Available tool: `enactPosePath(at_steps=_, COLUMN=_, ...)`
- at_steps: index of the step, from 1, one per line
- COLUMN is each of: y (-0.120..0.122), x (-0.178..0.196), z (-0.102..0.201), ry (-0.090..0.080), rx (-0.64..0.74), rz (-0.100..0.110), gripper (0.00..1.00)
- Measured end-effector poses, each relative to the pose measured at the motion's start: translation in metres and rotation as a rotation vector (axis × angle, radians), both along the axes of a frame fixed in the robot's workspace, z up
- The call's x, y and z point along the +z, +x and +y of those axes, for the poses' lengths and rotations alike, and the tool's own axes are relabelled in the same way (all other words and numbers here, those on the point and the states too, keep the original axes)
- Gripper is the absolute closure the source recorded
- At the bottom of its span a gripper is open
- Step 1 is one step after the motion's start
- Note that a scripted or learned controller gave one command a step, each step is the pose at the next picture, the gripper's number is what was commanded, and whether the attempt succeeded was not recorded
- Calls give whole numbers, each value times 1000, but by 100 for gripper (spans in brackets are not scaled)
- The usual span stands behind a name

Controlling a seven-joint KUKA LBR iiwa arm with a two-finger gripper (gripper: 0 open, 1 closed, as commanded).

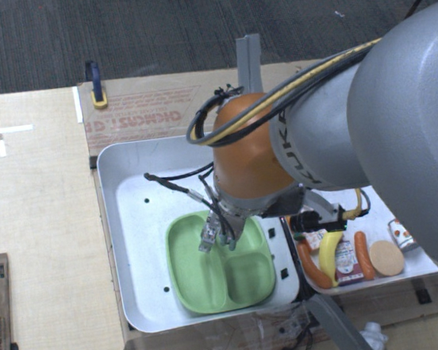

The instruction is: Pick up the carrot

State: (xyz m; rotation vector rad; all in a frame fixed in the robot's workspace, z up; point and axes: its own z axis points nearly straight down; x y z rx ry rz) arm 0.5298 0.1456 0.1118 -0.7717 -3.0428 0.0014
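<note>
Carrot [311, 266] in right bin [423, 267]

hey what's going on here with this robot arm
A grey KUKA arm reaches in from the right, and its gripper hovers over a green divided tray in the left white bin. Nothing shows between its fingers. The carrot lies in the right bin, beside a banana, a sausage and a round tan piece, so it has not been picked up yet.
</note>
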Motion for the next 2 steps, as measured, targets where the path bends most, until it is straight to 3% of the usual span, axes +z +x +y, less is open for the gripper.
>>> enactPosePath(at_steps=1, y=6, x=140, z=69, ry=-3, rx=-358, rz=-3, gripper=100)
enactPosePath(at_steps=2, y=-45, x=285, z=45, ry=-4, rx=-728, rz=-3, gripper=100)
